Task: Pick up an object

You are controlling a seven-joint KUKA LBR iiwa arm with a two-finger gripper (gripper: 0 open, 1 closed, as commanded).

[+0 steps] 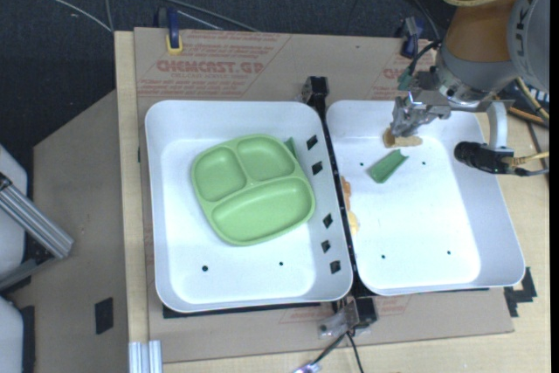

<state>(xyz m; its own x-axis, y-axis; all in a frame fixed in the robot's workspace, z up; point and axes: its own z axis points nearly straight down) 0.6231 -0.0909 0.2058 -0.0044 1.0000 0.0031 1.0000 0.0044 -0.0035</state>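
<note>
My gripper (409, 120) hangs over the far part of the right bin (454, 258), reaching in from the right. Directly under its tip lies a small tan piece (401, 139); whether the gripper touches it I cannot tell. Just in front of that, a flat green strip (385, 166) lies slanted on the bin floor. A small orange and yellow thing (348, 203) rests against the right bin's left wall, by the divider. In the left bin (175, 258) a light green divided plate (253, 188) lies flat near the middle.
Black clips (314, 89) sit along the divider between the two bins. The bins stand on a cardboard sheet (227, 57) with a blue clamp (174, 29) at its far left corner. The near half of the right bin is bare white floor.
</note>
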